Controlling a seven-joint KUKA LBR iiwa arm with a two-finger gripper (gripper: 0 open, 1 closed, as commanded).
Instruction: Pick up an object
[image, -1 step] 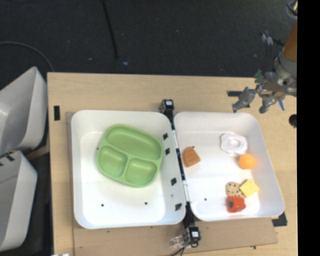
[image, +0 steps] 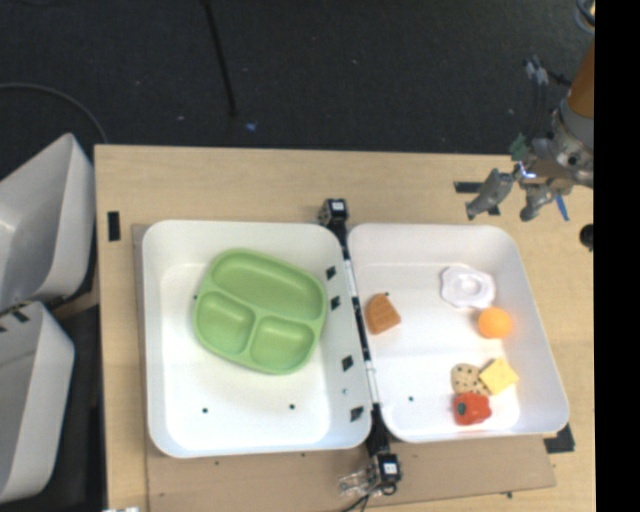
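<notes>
Nearest the camera, right bin (image: 540, 395), front corner: red toy (image: 471, 408), with a speckled cookie (image: 464, 377) touching it just behind and a yellow block (image: 498, 376) beside the cookie. The yellow block sits as a diamond, corners pointing front and back, no clear long axis. Further back, an orange ball (image: 493, 322) near the right wall; round, no axis. Orange-brown chunk (image: 382, 313) lies alone near the divider, slightly longer front-to-back, tilted. White lump (image: 467, 286) is farthest back in the bin, low contrast against the floor, roughly round.

Left bin (image: 170, 400) carries a green divided plate (image: 260, 311), long axis running diagonally.

Farthest: gripper (image: 513, 193) hangs outside the right bin, beyond its back rim, over bare bench. Fingers look spread, nothing between them. All pickable items lie toward the camera from it; white lump and orange ball are closest, red toy cluster well apart. Judgement: the coming move needs travel forward over the back rim, then descent; the ball or the isolated chunk look the cleanest targets.
</notes>
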